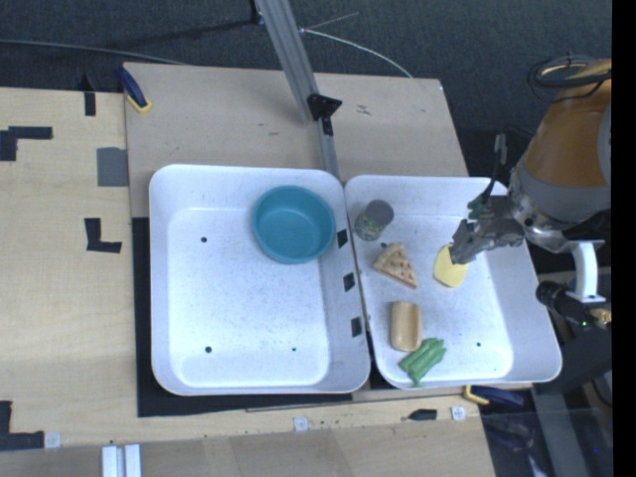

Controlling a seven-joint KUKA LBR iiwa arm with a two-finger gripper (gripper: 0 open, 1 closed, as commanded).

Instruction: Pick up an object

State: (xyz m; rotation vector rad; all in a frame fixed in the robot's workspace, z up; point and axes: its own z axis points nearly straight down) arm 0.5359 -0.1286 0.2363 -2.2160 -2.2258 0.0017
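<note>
Pale wood bench (60, 266), dark floor behind it, and two white bins set side by side under the camera. The gripper (465, 249) hangs low over the right bin (497, 346), its dark fingertips right at the upper edge of a small yellow piece (450, 269); from this slant I cannot tell whether the fingers stand apart or together, nor whether they touch the piece or sit just above it. Nothing shows between them, so I would not call it a hold.

That yellow piece looks like the thing being gone for. It lies flat on the bin floor near the right bin's middle, with the pizza-slice toy (397, 264) just beside it on the camera's left. To do this step well, I'd judge the tips need centring over the piece rather than over its top edge, then a straight drop so both fingers straddle it; a skewed descent could nudge it toward the slice.

Farther out in the same bin sit a grey can (374, 219) near the divider, a tan bread-like roll (403, 325) and a green vegetable toy (422, 358) toward the front. A blue bowl (293, 224) rests in the left bin (199, 366), well apart from the work.
</note>
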